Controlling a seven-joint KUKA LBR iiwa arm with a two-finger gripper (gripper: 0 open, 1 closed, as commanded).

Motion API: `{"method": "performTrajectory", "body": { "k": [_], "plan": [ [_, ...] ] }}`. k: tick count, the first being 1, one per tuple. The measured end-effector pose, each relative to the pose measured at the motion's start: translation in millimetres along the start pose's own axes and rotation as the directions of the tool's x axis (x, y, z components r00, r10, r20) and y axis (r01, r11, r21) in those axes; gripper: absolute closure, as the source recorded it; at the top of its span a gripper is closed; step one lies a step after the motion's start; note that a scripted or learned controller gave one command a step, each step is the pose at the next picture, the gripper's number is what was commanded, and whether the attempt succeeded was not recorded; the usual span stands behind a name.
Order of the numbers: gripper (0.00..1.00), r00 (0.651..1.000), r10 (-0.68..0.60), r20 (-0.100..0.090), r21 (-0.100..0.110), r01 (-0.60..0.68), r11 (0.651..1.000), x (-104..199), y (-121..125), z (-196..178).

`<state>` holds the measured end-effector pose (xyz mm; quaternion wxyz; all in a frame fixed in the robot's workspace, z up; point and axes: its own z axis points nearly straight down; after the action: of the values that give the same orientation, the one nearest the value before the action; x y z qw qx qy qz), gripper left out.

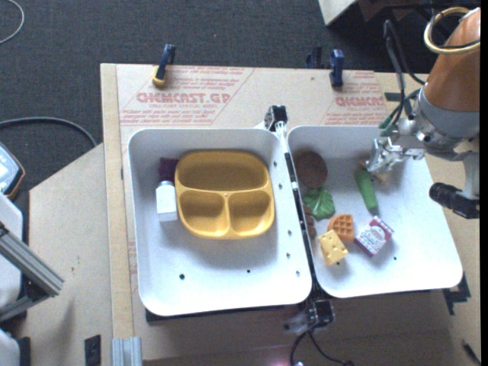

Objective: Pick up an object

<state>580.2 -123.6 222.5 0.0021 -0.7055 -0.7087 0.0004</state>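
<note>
My gripper (386, 158) hangs over the far right part of the right bin (427, 265), just above and to the right of a long green vegetable (367, 191). A small tan piece (381, 177) peeks out right under the gripper. Further left in the same bin lie a brown round item (311, 168) and a green leafy piece (320, 203). Toward the front are an orange waffle (342, 225), a yellow cheese wedge (332, 247) and a pink-and-white carton (374, 237).
The left bin (152, 273) holds a yellow divided plate (225, 193), a white bottle (166, 201) and a dark purple item (168, 165). The arm's grey and orange body (454, 90) stands over the right bin's far right corner. Clamps (336, 67) sit at the bench's back edge.
</note>
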Motion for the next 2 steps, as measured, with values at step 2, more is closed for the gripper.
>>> {"method": "performTrajectory", "body": {
  "k": [2],
  "plan": [
    [1.00,1.000,-0.001,-0.001,0.001,0.001,1.000,98,-33,-1]
  ]
}}
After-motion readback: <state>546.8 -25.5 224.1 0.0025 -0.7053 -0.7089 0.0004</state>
